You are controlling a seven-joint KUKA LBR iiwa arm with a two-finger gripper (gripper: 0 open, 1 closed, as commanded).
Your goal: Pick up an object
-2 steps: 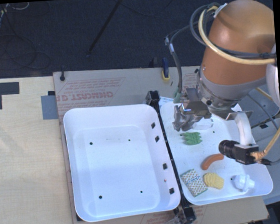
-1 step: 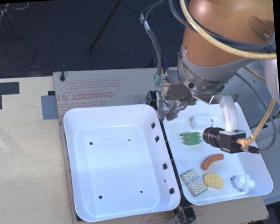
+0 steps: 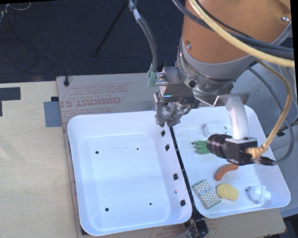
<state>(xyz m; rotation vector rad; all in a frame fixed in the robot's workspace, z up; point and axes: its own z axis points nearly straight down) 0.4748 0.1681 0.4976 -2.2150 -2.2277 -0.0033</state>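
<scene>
Fingers [image 3: 168, 118] — grip unclear, dark metal over glossy white right bin's [image 3: 278, 195] rim, curved orange sausage [image 3: 225, 171], waffled yellow biscuit [image 3: 227, 191].

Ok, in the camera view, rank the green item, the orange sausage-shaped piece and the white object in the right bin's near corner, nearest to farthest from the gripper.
Measured from the gripper, at the far end of the divider between the bins:
1. Green item, right bin, middle, nearest.
2. Orange sausage-shaped piece, right bin, further toward the near edge.
3. White object, right bin's near right corner, farthest.

Left bin [image 3: 86, 172] open — right bin [image 3: 278, 193] cluttered (arm [image 3: 224, 33] overhanging its top).
</scene>
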